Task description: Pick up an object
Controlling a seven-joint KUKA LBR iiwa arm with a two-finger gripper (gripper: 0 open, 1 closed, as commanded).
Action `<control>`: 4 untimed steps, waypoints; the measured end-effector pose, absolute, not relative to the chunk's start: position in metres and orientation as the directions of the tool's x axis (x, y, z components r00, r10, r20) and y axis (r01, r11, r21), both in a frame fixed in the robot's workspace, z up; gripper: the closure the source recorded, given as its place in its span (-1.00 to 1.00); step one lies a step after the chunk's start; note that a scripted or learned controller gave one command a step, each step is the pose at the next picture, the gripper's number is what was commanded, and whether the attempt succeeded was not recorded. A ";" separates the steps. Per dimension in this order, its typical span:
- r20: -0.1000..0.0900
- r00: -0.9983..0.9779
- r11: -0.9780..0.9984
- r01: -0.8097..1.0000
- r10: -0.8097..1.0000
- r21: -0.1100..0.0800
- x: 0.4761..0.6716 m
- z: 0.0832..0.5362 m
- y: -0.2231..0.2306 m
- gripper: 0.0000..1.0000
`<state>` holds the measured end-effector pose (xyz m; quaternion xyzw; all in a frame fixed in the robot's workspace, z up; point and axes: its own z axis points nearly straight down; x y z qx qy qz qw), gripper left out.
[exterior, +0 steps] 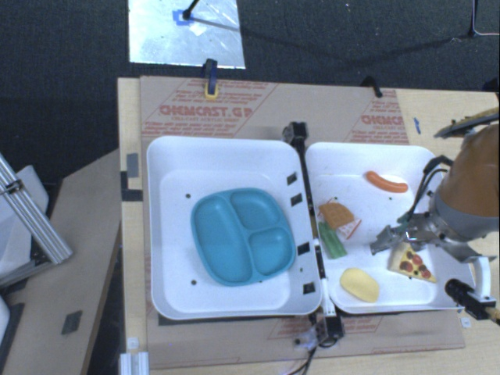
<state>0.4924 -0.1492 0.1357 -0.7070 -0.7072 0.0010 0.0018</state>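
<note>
A: Grey metal gripper (398, 239) low in the right shallow white plastic bin (355, 156), at the triangular pizza-slice toy (412, 265). Open or closed? Cannot tell.

B: Open floor toward the far wall. Glossy orange-red sausage (386, 181) up there, yellow rounded lump (359, 284) near the front rim.

A: Left white bin (168, 209): smooth blue three-compartment plate (242, 234). Brown cardboard (258, 104) beneath both.
</note>
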 end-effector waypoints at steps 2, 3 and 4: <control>-0.010 0.003 -0.003 1.000 1.000 0.014 0.497 0.102 -0.154 1.00; -0.001 -0.005 0.005 1.000 1.000 0.006 0.496 0.155 -0.144 1.00; -0.003 -0.003 0.003 1.000 1.000 0.008 0.502 0.210 -0.154 1.00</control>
